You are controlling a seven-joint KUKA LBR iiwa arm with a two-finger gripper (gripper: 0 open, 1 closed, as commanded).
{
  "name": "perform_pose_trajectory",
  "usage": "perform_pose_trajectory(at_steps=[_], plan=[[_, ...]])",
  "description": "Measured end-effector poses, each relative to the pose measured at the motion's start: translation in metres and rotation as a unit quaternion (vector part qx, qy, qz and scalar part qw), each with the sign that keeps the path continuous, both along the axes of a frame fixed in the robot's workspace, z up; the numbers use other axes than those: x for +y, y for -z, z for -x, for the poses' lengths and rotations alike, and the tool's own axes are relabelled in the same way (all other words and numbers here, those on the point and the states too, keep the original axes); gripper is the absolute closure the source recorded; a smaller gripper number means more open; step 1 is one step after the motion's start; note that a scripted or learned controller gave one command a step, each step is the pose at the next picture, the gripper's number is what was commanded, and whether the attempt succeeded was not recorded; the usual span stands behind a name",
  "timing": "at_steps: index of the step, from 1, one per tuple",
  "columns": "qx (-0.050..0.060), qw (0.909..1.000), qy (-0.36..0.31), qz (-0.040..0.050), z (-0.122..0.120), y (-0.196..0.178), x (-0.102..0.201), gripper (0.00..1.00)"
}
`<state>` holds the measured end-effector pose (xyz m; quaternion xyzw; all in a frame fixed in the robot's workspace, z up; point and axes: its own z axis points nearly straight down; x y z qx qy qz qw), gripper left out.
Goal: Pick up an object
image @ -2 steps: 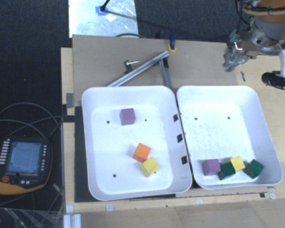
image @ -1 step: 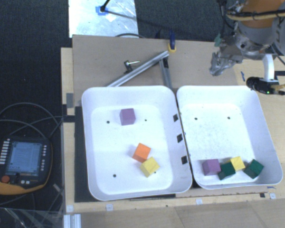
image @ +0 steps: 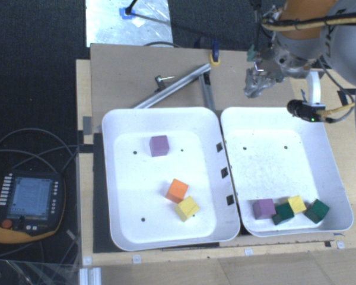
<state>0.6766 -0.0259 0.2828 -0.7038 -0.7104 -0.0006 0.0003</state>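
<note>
Claw (image: 256, 88) above scattered colored cubes (image: 177, 190)

Left bin (image: 115, 159) with 3 cubes, right bin (image: 332, 159) with 4, claw (image: 256, 88) above bench

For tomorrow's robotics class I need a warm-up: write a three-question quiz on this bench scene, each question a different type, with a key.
1. Multiple choice: how many blocks lie in the left bin? A) two B) three C) five
2. True or false: the end effector is down inside the right bin.
3. Fill in: the orange block sits right next to a ______ block.

Key
1. B: purple block, orange block, yellow block.
2. False: it is over the bench beyond the bins' far edge.
3. Yellow.
</note>
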Motion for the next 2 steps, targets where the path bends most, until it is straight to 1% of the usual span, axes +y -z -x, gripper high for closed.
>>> perform_pose_trajectory(at_steps=[1,2], plan=[[0.001,1.0,0.0,-0.0004,0.01,0.025,0.055,1.0],[0.001,1.0,0.0,-0.0003,0.021,0.043,0.095,1.0]])
